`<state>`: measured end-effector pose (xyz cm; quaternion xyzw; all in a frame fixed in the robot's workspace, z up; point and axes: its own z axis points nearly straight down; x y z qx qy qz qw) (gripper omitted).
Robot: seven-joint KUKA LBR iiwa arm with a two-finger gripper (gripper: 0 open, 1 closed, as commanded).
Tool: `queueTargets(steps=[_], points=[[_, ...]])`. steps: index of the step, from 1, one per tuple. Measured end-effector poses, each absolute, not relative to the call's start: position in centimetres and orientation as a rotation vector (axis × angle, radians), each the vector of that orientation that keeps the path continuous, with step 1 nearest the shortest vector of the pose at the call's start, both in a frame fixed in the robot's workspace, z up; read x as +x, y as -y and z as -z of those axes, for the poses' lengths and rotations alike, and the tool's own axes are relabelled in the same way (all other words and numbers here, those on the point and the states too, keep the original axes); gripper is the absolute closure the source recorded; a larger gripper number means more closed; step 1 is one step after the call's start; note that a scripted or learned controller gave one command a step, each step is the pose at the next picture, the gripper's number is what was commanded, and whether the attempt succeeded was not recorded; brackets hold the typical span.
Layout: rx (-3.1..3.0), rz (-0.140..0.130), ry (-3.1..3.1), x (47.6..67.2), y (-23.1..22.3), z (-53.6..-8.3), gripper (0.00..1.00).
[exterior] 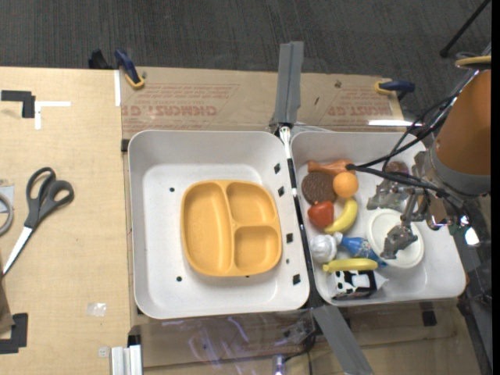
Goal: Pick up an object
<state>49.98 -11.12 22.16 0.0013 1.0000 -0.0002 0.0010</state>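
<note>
White bowl (pixel 394 241) lies under the gripper (pixel 400 239) (right bin). Whether it's open, I cannot tell

Two bins are sitting side by side on the bench. The left bin (pixel 148 233) is holding a divided plate (pixel 232 227) in its middle. The right bin (pixel 437 280) is packing everything else — a ball (pixel 344 183) by a round disc (pixel 318 187), a banana (pixel 342 217) just below them, a bowl (pixel 394 241) to its right. Scissors (pixel 39 201) are lying on the bench — well left of both bins.
</note>
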Motion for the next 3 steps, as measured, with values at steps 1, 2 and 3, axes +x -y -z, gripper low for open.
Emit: queueTargets(steps=[1, 2, 3], points=[[-0.201, 0.009, -3.112, 51.5, 13.1, -10.9, 0.0], [-0.211, 0.021, -3.067, 50.2, 13.4, -11.1, 0.0], [0.265, 0.001, -3.122, 57.1, 11.1, -9.5, 0.0]])
